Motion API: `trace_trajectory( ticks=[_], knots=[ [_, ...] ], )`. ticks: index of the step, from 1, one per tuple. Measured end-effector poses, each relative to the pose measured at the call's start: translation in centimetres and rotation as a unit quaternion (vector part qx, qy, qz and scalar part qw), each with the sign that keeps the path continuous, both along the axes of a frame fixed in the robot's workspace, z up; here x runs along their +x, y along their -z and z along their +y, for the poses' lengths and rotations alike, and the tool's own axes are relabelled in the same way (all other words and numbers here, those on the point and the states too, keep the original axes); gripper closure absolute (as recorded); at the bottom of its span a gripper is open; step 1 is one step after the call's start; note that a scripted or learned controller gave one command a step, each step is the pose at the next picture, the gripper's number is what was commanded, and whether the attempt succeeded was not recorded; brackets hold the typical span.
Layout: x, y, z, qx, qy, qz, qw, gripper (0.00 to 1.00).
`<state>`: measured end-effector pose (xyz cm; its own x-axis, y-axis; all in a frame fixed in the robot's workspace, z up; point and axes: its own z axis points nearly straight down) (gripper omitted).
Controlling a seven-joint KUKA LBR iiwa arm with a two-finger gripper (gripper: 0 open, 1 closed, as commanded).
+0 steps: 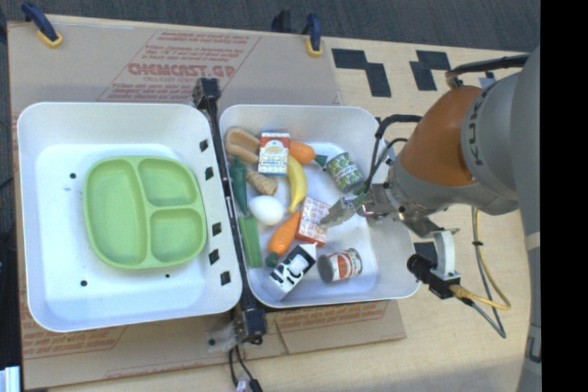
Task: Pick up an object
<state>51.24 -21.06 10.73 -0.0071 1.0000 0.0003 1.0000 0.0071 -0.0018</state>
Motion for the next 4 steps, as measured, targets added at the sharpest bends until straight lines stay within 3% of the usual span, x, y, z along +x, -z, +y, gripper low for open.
trace_trajectory(
  ticks=[1, 2, 3, 4],
  knots=[
    [10.8, -2.9, 0.8, 0.0003, 0.001, -0.001, 1.0000, 0.00],
    [1.1, 0.3, 1.6, 0.0006, 0.001, 0.000, 1.0000, 0.00],
    [1.3, -0.8, 1.7, 0.0007, -0.003, 0.000, 1.0000, 1.00],
    [-3.5, -10.1, -0.1, -0.0006, 0.001, -0.001, 1.0000, 1.00]
  ],
)
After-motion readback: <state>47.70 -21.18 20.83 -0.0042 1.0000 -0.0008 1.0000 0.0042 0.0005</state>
